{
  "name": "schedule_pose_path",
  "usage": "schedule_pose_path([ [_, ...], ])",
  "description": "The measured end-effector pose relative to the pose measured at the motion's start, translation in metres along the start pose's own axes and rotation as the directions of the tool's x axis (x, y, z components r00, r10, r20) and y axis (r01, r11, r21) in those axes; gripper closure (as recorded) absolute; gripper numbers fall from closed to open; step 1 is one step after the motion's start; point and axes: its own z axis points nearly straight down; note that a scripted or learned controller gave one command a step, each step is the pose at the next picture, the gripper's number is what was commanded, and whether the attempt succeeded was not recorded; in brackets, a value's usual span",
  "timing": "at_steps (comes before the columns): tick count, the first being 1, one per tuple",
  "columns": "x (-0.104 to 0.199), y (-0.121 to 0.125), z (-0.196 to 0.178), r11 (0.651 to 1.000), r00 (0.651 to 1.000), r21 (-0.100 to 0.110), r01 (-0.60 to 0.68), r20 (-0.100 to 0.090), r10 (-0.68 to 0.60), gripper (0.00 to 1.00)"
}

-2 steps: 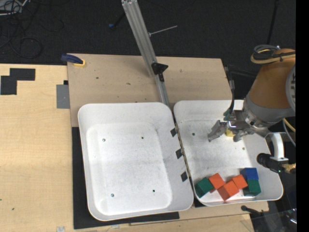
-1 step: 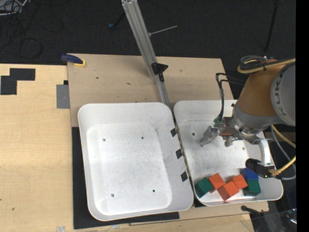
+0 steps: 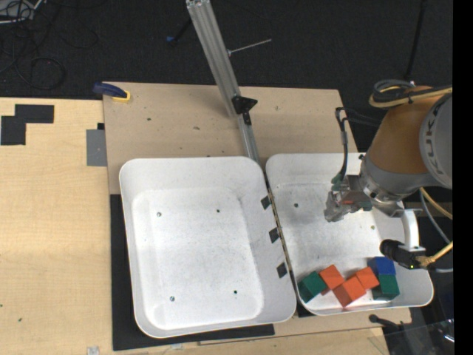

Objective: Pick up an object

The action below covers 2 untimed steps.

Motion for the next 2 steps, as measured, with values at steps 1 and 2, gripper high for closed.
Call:
schedule_pose_path([
  [1,-0.003,-0.003,-0.062,1.000,1.000,-0.009,0.008,0.002,-0.008,1.00],
  [2,-0.004,-0.002,-0.115,1.000,1.000,-0.009,0.016,0.002,-0.016,1.00],
])
